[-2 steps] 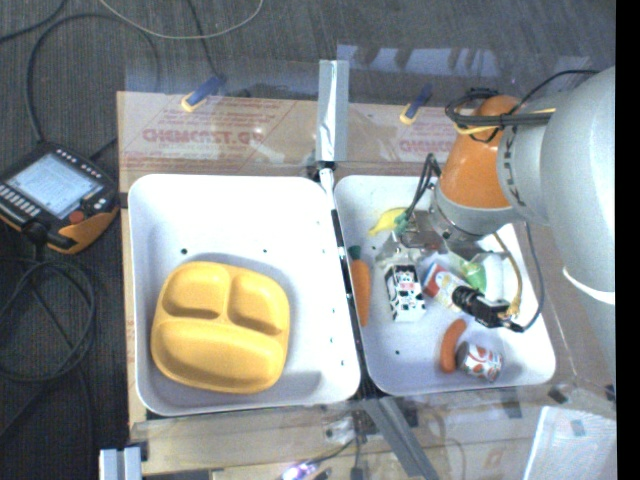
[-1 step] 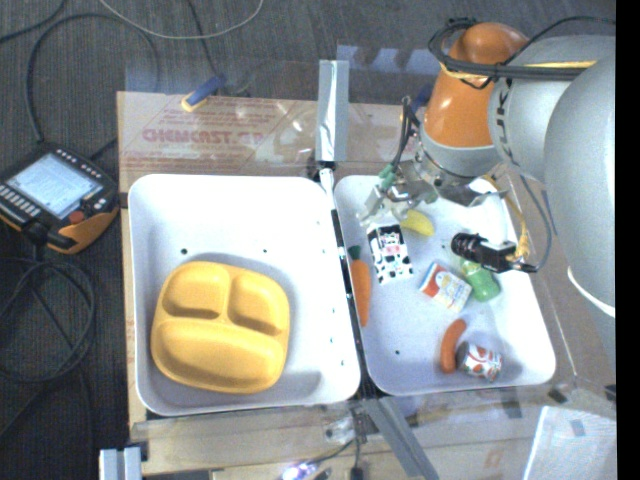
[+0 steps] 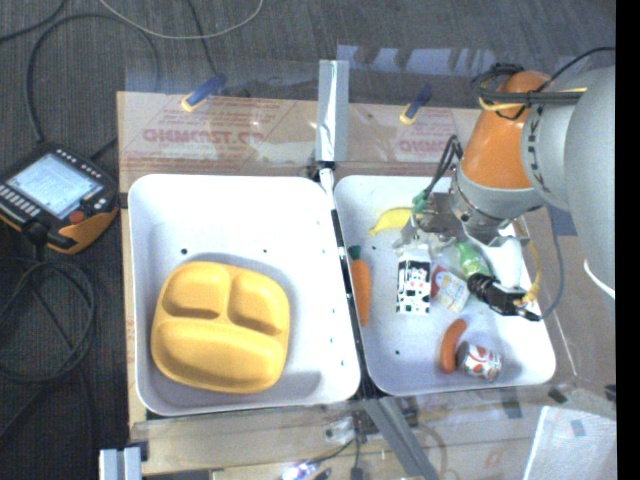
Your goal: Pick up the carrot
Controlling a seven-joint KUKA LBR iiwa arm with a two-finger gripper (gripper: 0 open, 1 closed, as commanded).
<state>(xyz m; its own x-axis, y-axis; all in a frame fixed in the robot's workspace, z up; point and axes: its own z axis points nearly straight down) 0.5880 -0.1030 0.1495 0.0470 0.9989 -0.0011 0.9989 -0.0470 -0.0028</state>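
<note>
1. Camera view: the carrot [image 3: 360, 290] is a slim orange spindle with a small green stub at its far end. It lies lengthwise along the left wall of the right bin [image 3: 520, 370], close to the divide between the two bins.
2. The gripper [image 3: 432, 230] hangs over the far middle of the right bin, just right of a yellow banana [image 3: 391, 220] and above a black-and-white carton [image 3: 413, 286]. Whether it is wide or narrow cannot be told from this angle. It is apart from the carrot, to its right and farther back.
3. Also in the right bin: a green bottle [image 3: 468, 259], an orange sausage-shaped piece [image 3: 451, 344] and a red-and-white can [image 3: 481, 362] at the near side.
4. The left bin [image 3: 150, 218] holds a yellow compartment tray [image 3: 221, 324].
</note>
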